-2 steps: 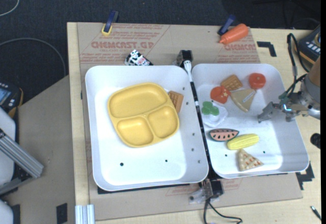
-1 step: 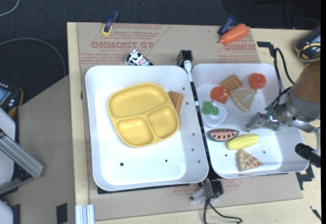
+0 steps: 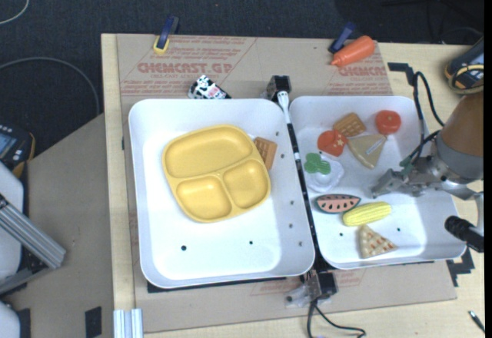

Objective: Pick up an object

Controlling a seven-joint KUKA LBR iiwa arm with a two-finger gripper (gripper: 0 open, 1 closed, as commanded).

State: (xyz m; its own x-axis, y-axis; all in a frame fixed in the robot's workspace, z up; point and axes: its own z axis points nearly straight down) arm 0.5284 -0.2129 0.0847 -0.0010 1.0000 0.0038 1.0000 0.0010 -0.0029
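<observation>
The right bin point(image 3: 430, 248) holds several toy foods: a waffle piece point(image 3: 350, 125), two red tomatoes point(image 3: 388, 121) point(image 3: 332, 142), a cheese wedge point(image 3: 367, 150), a green vegetable point(image 3: 315, 165), a watermelon slice point(image 3: 338, 203), a yellow corn cob point(image 3: 367, 213) and a pizza slice point(image 3: 375, 241). My gripper point(image 3: 384, 183) reaches in from the right over this bin. It is just right of the cheese wedge and above the corn cob. I see nothing held in it.
The left bin point(image 3: 154, 236) carries a yellow divided plate point(image 3: 215, 173) with a small waffle piece point(image 3: 266, 150) at its right rim. On the bench behind the bins lie an orange carrot point(image 3: 354, 51), a black-and-white toy point(image 3: 206, 87) and a clamp point(image 3: 164, 35).
</observation>
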